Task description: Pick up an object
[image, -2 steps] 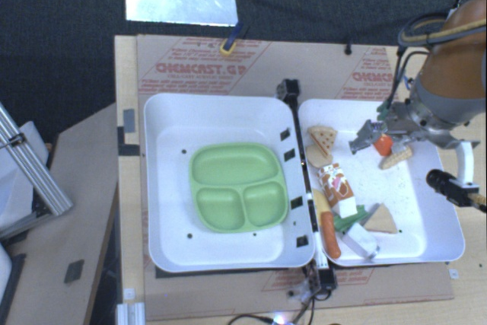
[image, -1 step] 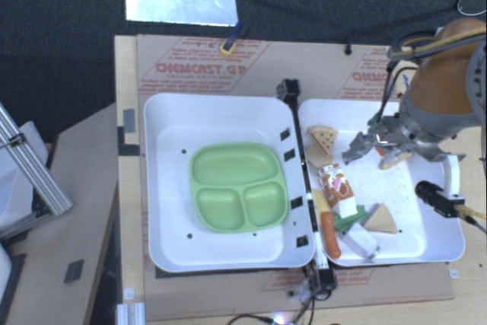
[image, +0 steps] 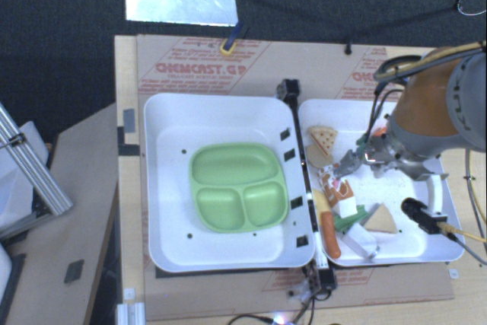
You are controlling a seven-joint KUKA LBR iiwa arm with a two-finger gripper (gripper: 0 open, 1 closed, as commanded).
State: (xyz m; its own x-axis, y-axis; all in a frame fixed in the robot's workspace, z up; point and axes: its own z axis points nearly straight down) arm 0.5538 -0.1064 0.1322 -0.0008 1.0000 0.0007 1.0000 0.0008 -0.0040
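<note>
Although the hand (image: 351,161) hangs low over the right bin (image: 441,243), its opening cannot be told. Red-and-white toy bottle (image: 339,195) lies just beside it, nearer the camera: judged light, rigid, slick; grip across its middle

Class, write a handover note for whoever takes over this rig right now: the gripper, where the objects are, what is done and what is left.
Gripper: low in the right bin, near its left side; I cannot tell whether it grips anything.
Things: the right bin holds a triangular sandwich piece, a tan wedge and an orange carrot-like stick. The left bin holds a green divided plate.
Done: no object is visibly lifted.
Left: grasp one object and raise it clear.
</note>
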